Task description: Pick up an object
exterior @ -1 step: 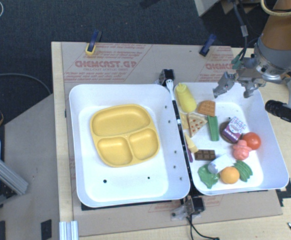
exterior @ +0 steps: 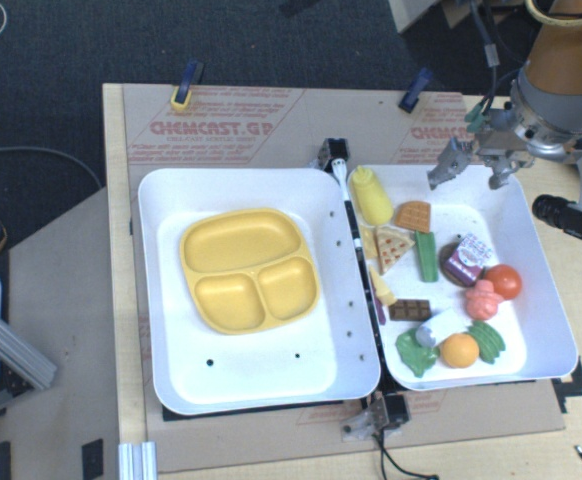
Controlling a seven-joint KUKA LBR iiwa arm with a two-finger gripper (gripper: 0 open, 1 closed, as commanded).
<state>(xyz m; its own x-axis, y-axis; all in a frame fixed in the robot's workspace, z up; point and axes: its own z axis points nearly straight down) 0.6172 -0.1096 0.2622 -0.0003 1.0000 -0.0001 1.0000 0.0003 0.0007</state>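
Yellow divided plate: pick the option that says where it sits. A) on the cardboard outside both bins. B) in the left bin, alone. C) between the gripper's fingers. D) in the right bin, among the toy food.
B: the yellow divided plate lies flat in the left bin, while the toy food, such as the tomato and orange, fills the right bin.

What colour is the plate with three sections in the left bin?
Yellow. The divided plate shows best in the camera view.

Dark carpet floor, cardboard-topped bench
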